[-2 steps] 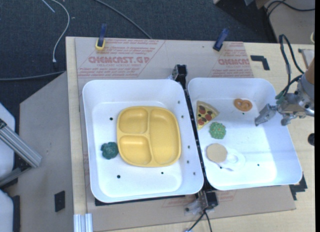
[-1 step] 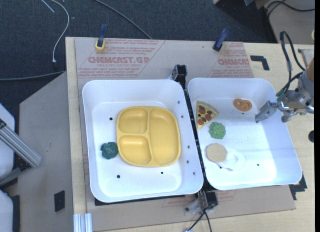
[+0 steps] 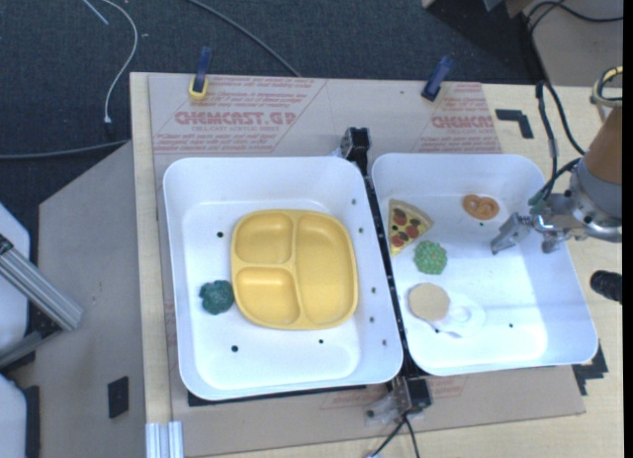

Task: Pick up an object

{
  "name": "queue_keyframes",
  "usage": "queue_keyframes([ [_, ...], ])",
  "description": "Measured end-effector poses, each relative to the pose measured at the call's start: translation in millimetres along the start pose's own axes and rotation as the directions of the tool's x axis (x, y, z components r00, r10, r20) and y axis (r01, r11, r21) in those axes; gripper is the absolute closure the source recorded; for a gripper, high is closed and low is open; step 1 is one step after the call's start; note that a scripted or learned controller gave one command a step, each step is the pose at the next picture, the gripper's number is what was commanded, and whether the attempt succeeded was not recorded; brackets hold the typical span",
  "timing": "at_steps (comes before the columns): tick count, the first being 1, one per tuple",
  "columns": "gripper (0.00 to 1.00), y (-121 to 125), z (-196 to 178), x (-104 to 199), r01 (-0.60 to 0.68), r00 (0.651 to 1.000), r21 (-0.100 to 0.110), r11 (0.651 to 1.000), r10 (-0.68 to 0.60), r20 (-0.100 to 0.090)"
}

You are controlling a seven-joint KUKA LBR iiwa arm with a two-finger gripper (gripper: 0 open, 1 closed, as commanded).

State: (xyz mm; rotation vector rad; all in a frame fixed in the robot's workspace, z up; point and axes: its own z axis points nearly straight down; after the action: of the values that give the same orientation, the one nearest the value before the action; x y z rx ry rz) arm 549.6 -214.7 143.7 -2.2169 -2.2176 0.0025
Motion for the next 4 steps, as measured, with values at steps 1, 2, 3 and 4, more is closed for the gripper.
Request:
queue_keyframes([
  [1, 0.00, 0, 53, 1, 0.000, 1.000, 0.000, 1.000, 0.000, 0.000],
  [2, 1.00, 1, 39, 0, 0.001, 1.000, -0.006, 1.000, -0.001, 0.002],
  [3, 1.00, 7, -24, 6, 0.002, 1.000, -0.013, 1.000, -0.002, 0.005],
  [4, 1.00, 8, -78, 6, 0.002, 1.000, -0.012, 1.000, -0.002, 0.006],
])
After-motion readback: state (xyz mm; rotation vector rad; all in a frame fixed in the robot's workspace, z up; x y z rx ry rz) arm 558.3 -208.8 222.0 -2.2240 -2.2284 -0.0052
